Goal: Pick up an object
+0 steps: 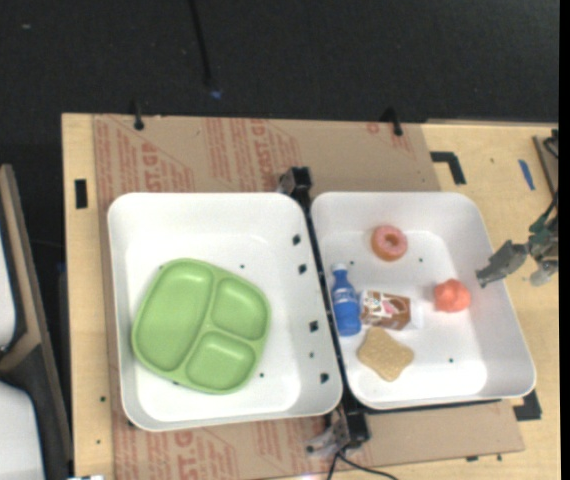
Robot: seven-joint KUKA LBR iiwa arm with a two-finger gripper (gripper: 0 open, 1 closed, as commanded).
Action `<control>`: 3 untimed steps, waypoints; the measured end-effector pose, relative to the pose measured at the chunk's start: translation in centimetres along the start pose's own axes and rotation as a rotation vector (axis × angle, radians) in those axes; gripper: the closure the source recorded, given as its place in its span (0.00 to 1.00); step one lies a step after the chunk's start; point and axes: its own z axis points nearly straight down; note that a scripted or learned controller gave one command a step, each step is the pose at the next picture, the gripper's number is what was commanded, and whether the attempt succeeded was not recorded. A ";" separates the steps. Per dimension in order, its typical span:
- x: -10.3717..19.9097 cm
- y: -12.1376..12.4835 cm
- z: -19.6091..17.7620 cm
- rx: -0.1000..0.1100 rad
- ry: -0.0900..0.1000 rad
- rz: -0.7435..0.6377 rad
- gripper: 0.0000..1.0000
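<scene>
Camera view, red ball (451, 295) just left of hand (521, 259)

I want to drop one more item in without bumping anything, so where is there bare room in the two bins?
Left bin: the far strip behind the green plate, and the near right corner. Right bin: the near right corner beyond the toast, and the far left corner beside the donut. Crowded: the blue bottle, snack packet, toast and red ball.

One fixed camera hung above the bench (265, 138) and looked down at a slant, far enough back to take in the left bin (125, 368) and the right bin (485, 368) whole, with dark floor beyond
</scene>
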 end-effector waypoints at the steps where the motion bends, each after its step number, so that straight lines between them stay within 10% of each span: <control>1: 1.4 8.5 3.5 0.003 0.001 -0.004 0.00; 2: 0.8 15.4 7.8 0.005 0.001 -0.002 0.00; 3: 1.9 11.5 19.0 0.010 0.003 0.000 0.00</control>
